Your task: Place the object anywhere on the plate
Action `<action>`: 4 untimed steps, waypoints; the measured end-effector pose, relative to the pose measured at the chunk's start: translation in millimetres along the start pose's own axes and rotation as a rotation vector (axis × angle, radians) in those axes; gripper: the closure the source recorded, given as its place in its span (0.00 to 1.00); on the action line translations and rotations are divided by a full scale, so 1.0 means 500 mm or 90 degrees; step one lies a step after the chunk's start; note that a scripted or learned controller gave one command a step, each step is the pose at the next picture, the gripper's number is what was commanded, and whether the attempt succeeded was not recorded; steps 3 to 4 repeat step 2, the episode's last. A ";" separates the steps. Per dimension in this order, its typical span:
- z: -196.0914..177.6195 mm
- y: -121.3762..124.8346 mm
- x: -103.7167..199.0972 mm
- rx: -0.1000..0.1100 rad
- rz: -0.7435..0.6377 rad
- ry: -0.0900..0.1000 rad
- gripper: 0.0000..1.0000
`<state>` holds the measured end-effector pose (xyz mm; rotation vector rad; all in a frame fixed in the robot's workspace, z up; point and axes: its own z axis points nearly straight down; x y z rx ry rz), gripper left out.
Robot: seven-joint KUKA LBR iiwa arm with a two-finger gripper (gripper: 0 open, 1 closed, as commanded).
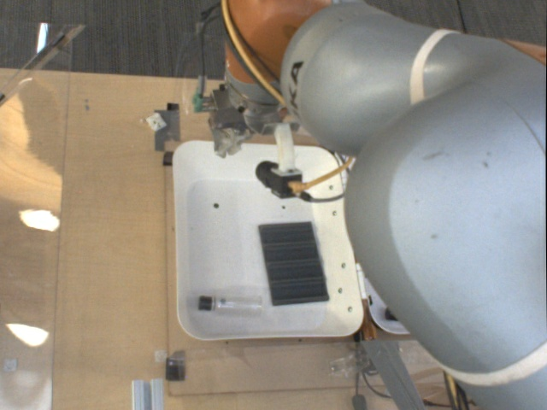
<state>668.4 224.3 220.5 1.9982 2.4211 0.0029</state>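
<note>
Arm over far rim of white bin (184, 229); object not in hand.
Clear tube with black cap (224, 303) lies flat near bin's near-left corner, just left of the dark ribbed plate (293, 263), not touching. Gripper (229, 135) hovers at bin's far edge, well apart; jaw state cannot be told. Placement still pending, likely.

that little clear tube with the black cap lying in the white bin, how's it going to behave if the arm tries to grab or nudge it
The clear tube lies on its side on the bin floor, so it looks round and would probably roll if nudged sideways. It seems small and likely light. Its smooth transparent wall may be slippery for the end effector.
</note>
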 end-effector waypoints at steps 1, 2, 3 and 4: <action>0.230 -0.064 0.018 0.000 -0.179 0.001 1.00; 0.047 -0.008 0.010 -0.003 -0.230 0.001 1.00; 0.047 -0.008 0.010 -0.003 -0.230 0.001 1.00; 0.047 -0.008 0.010 -0.003 -0.230 0.001 1.00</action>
